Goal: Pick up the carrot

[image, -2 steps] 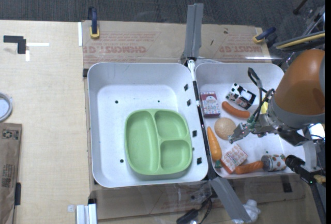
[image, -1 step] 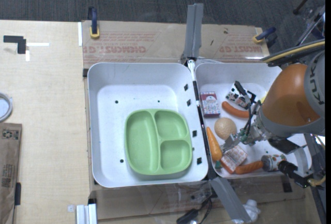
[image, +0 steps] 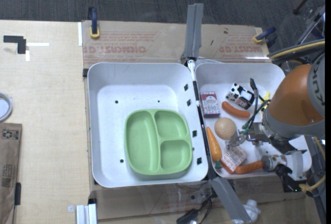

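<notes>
White bins sit side by side on the bench, the left bin [image: 103, 114] holding a green plate [image: 158, 142] with three compartments, set toward its near right corner. The right bin [image: 217, 70] is crowded. The grey arm [image: 297, 101], with its orange band, reaches in over that bin's right edge, and its gripper [image: 239, 140] hangs low above the middle of the bin, just beside a tan ball [image: 225, 128]. From where I stand I cannot tell whether the hand is clenched or released; nothing shows between its tips.

The carrot [image: 213, 144] lies along the right bin's left wall, toward the near left corner, pointing roughly front to back, apart from the gripper. A sausage [image: 236, 109] lies slantwise toward the far side, and a small red box [image: 209, 103] sits near the left wall farther back. A black-and-white toy [image: 241, 95] rests near the far right. A clear packet [image: 235, 158] lies by the near edge, with another orange piece [image: 249, 167] beside it.
</notes>
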Controlling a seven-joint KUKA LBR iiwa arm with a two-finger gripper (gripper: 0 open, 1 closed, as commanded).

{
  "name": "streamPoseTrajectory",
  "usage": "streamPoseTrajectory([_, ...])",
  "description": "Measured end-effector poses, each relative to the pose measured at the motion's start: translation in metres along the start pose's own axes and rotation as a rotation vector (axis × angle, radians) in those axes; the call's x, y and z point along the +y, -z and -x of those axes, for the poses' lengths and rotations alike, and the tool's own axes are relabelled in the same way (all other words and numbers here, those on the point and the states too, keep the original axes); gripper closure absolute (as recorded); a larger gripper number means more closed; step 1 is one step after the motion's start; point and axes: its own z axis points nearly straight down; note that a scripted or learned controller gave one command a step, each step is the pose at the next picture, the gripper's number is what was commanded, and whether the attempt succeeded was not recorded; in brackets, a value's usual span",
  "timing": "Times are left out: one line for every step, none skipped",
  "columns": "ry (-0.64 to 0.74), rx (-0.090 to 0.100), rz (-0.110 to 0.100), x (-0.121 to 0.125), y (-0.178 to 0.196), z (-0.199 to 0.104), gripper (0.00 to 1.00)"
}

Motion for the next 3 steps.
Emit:
streamPoseTrajectory([0.129,-0.001,0.000,0.042,0.000,-0.019,0.00])
streamPoseTrajectory([0.127,-0.001,-0.001,0.042,0.008,-0.019,1.00])
streamPoseTrajectory([0.013,-0.001,-0.001,0.027,0.100,-0.130,1.00])
